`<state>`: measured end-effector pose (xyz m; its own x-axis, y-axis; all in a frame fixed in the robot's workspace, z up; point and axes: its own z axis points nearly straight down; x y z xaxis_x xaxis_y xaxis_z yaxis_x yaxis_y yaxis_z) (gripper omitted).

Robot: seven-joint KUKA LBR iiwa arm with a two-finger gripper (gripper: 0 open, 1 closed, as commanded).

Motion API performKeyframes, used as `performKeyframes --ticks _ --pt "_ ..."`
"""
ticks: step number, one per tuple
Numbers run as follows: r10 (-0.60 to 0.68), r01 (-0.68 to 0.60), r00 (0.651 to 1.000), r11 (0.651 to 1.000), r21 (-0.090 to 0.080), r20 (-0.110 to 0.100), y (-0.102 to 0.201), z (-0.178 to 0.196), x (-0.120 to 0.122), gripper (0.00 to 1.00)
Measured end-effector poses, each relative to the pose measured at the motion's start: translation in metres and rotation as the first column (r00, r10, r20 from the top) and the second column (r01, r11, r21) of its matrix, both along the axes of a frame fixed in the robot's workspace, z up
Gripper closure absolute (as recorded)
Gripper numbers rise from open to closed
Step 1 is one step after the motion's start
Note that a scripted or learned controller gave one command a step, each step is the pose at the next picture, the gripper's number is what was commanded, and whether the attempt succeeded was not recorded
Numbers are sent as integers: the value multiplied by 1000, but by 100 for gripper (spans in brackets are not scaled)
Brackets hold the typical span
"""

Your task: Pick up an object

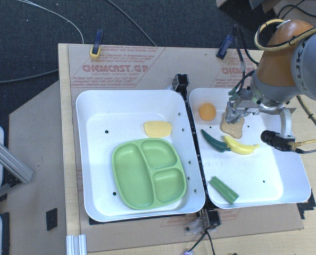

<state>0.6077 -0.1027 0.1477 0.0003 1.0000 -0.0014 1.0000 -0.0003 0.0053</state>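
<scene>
A tan, bread-like piece [232, 127] lies in the right bin [285, 187], near its far end, and the end effector [233, 115] is right over it, its fingers pointing down at the piece's upper edge. From this angle I cannot tell whether the fingers are spread or closed, nor whether the piece sits between them. Just left of the piece is an orange ball [207, 111], apart from it. Just below it lies a yellow banana [240, 146], and touching the banana's left end is a dark green pepper-like thing [214, 141] that slants toward the divide between the bins. Nearer the front edge of the same bin rests a green block [223, 189], tilted and well apart from the rest.

The arm [285, 57] comes in from the right, its orange band above the wrist.

In the left bin [89, 142] a light green divided plate [149, 172] with three compartments sits toward the front, and a pale yellow piece [157, 128] lies just beyond its far rim. Both bins rest on a table [121, 65] covered with a brown board with red print. A yellow-and-blue clamp [97, 43] grips its far edge.
</scene>
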Motion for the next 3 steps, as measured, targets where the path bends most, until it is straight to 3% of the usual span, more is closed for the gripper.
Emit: performKeyframes --ticks 1,2,3 --pt "2 -2 1000 1000 -1 3 7 60 7 100" --pt "1 -1 1000 1000 0 1 7 88 8 100" --pt "5 -5 1000 1000 4 -10 59 79 -1 100"
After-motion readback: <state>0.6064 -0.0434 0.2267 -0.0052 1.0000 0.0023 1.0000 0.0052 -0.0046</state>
